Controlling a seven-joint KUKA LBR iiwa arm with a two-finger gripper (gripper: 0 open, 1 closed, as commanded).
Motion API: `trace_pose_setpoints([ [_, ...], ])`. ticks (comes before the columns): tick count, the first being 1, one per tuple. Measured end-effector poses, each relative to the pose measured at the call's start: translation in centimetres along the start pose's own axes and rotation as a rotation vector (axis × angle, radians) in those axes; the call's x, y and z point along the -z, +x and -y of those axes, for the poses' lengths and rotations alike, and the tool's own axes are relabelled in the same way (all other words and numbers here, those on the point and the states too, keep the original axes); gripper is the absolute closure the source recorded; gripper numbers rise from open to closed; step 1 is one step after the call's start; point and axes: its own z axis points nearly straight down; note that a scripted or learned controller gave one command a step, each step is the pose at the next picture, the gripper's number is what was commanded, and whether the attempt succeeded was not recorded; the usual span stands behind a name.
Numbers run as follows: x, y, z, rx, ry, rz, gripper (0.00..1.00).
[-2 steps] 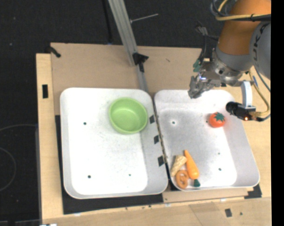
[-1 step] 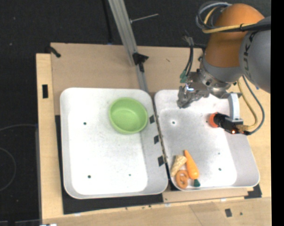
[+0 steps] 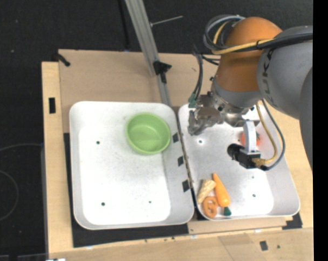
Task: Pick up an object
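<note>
While nothing is lifted yet, the arm is hanging over the right bin (image 3: 278,200).
The end effector (image 3: 197,121) is sitting low near that bin's upper left corner; I cannot tell its state. A carrot (image 3: 221,192) and small food pieces (image 3: 208,199) are lying at the bin's lower edge, well apart from it. A green bowl (image 3: 147,133) is resting in the left bin (image 3: 99,200). The pick is all still ahead.

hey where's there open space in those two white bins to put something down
Most room: the left bin, its whole floor below and left of the green bowl. In the right bin, a bare patch lies between the black part and the carrot. Crowded: its top under the pincer, and its lower-left corner.
</note>
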Motion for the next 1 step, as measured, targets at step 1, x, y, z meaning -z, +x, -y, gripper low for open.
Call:
trace_pose_setpoints([
  [1, -1.16, 4.82, 2.07, 0.000, 0.000, 0.000, 1.00],
])
